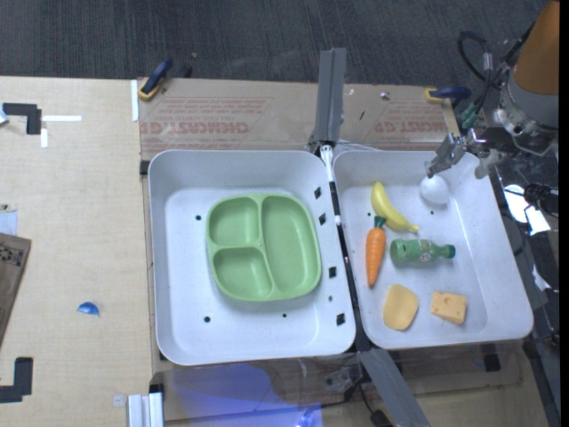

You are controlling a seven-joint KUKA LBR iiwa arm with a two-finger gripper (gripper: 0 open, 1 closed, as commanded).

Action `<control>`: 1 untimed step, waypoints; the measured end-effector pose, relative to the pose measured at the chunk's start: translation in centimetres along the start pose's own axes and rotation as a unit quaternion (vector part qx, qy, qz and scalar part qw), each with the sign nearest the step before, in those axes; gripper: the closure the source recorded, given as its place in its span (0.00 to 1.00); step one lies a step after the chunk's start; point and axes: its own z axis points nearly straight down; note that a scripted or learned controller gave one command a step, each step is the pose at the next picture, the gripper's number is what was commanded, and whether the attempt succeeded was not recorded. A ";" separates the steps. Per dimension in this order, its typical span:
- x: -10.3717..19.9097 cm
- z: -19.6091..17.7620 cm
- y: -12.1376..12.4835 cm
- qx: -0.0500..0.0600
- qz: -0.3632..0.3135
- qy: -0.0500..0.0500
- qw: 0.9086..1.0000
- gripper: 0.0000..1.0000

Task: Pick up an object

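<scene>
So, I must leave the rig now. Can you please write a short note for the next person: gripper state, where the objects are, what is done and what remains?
Gripper: at the right bin's far edge, over a small white object; open or shut, and whether it holds that, cannot be told.
Right bin: banana, carrot, green bottle, yellow-orange slice, cheese wedge.
Left bin: green divided plate.
Done: no pick confirmed.
Left: grasp and lift one object.
</scene>
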 end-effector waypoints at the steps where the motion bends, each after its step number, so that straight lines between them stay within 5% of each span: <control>1: 5.1 9.3 -0.9 0.000 0.011 0.000 1.000 0.00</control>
